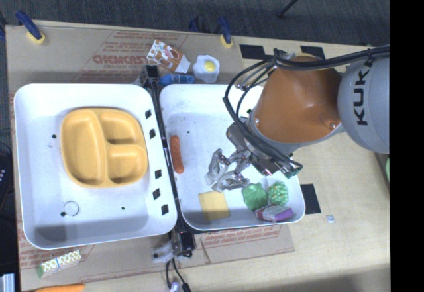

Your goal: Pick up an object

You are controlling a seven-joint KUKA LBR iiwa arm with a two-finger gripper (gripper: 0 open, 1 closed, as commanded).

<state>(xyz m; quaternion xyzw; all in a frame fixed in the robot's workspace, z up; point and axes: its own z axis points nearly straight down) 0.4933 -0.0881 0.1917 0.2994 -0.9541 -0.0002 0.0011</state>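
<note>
The arm's orange band (298, 102) and grey body cover the right bin's upper right part, so whatever lies under them is hidden. Below the band, the claw (222, 175) hangs over the middle of the right bin (192, 102); its metal fingers (216, 163) stand apart, open, with nothing between them.

Just below the claw, along the bin's near wall, lie a yellow block (213, 205), a green round toy (254, 195), a speckled green piece (278, 191) and a pink and purple packet (275, 213); their details are too small to make out. An orange carrot-like stick (176, 153) lies along the bin's left side, apart from the claw.

The left bin (33, 171) holds a yellow divided tray (103, 145). On the desk (344, 244) behind the bins sit a printed packet (161, 53) and a yellow-topped item (207, 67).
</note>
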